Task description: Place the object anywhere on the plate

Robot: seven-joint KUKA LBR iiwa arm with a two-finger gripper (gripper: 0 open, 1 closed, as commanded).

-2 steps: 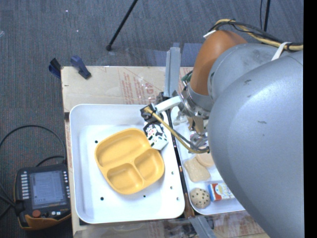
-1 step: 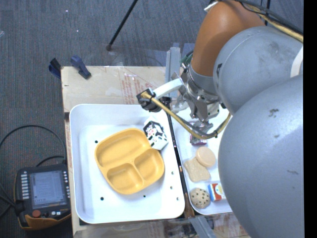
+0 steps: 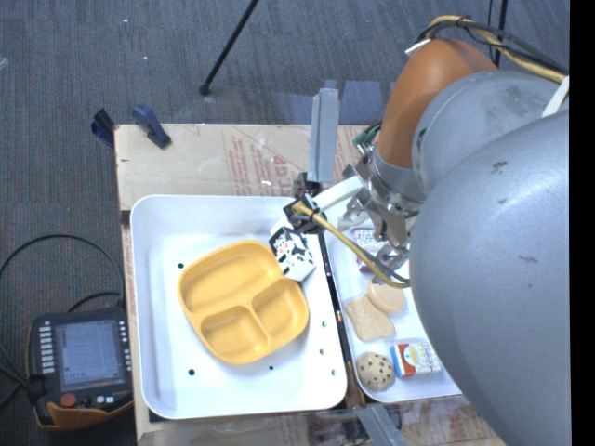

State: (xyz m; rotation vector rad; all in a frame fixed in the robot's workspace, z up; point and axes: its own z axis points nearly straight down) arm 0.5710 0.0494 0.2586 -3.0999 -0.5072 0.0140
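Observation:
A yellow three-compartment plate [image 3: 244, 302] lies in the left white bin [image 3: 158, 249]. A small black-and-white cow-patterned carton [image 3: 293, 253] rests tilted at the plate's upper right rim, partly over the rim. My gripper [image 3: 387, 238] hangs over the far end of the right bin [image 3: 409, 390], to the right of the carton and apart from it. The large grey arm hides much of that bin.
In the right bin lie two toast-like slices [image 3: 370, 319], a speckled cookie [image 3: 376, 371] and a small red-and-blue carton [image 3: 415, 358]. A grey upright post [image 3: 323, 142] stands behind the bins. Blue clamps [image 3: 149, 124] sit at the bench's far left corner.

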